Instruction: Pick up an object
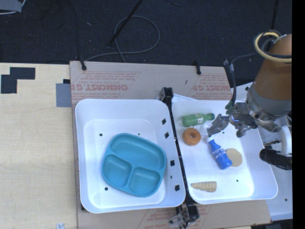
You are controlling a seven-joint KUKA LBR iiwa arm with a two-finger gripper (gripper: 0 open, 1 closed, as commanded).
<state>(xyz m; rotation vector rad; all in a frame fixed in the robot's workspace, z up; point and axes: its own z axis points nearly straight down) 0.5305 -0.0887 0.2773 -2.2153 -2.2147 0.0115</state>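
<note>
Both bins, the left bin (90,123) and the right bin (248,185), are seen in plain white. A light blue divided plate (133,164) is shown well to the left of the dark grey gripper (228,124). Just left of the gripper, a green bottle (196,119) is seen, with a brown doughnut (191,137) below it. Below the gripper a blue bottle (219,154) with a white patch is shown, touching a tan round piece (234,157). Further below, a pale beige cone (204,186) is seen.
</note>
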